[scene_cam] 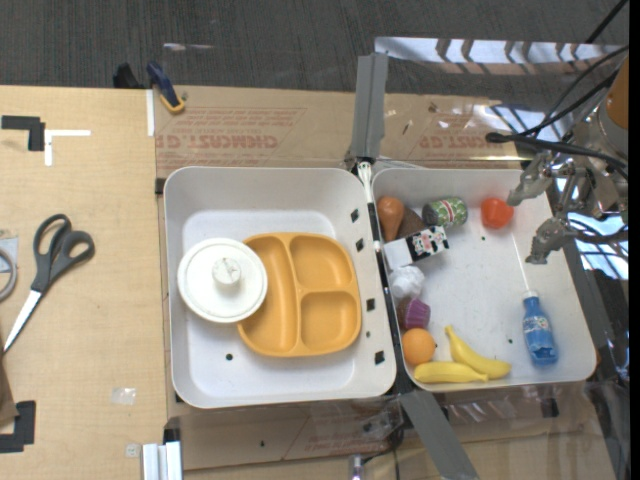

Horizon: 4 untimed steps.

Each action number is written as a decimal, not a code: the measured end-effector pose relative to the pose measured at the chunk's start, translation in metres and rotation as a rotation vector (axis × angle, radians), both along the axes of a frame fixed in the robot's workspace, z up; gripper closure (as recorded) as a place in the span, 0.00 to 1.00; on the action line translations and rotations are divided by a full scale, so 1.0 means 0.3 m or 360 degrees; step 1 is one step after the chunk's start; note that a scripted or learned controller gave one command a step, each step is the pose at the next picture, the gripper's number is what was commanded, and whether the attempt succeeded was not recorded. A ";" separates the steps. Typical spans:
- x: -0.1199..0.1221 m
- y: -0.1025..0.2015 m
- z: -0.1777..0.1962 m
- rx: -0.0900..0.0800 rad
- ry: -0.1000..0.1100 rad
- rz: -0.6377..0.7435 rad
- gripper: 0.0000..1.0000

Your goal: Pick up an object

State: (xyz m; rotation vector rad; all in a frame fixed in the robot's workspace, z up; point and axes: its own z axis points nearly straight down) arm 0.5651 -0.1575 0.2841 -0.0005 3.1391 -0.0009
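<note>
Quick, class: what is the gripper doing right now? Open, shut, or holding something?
Gripper: open, holding nothing, poised over the right bin's far right corner, near the red ball.

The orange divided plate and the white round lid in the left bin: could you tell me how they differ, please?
The orange divided plate is squarish with rounded corners and split into three compartments; the white round lid is a plain disc with a small knob at its centre. The plate is clearly the larger. The lid lies on top, overlapping the plate's left edge, while the plate rests on the bin floor. Both lie flat in the left bin.
</note>
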 end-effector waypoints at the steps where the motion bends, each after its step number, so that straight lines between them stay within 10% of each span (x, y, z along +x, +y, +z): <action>1: -0.043 -0.122 -0.523 0.0000 0.0001 0.0307 0.00; 2: -0.135 -0.214 -0.636 -0.0002 -0.0002 0.0377 0.00; 3: 0.238 -0.050 -0.644 0.0003 0.0029 0.0085 0.00; 4: 0.046 -0.191 -0.635 -0.0002 -0.0004 0.0173 0.00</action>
